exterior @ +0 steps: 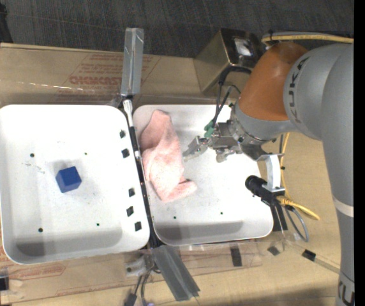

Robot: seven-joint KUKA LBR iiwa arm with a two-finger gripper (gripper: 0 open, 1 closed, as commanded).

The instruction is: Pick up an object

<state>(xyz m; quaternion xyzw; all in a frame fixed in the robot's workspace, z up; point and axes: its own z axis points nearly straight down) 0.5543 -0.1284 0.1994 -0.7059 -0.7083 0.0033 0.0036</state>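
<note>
I see the pink cloth (162,160) crumpled against the right bin's (233,225) left wall, likely my easiest target. My gripper (198,146) hovers just beside it, fingers spread and grasping nothing. The blue cube (68,178) lies well apart.

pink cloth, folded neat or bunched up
Bunched up: the pink cloth lies crumpled in the right bin, with uneven lumps against its left wall.

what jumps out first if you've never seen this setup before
The big grey arm with its orange band fills the right side, its tool hanging over the right bin. Beside the tool, a crumpled pink cloth lies along that bin's left wall. In the left bin, a small blue cube sits alone.
</note>
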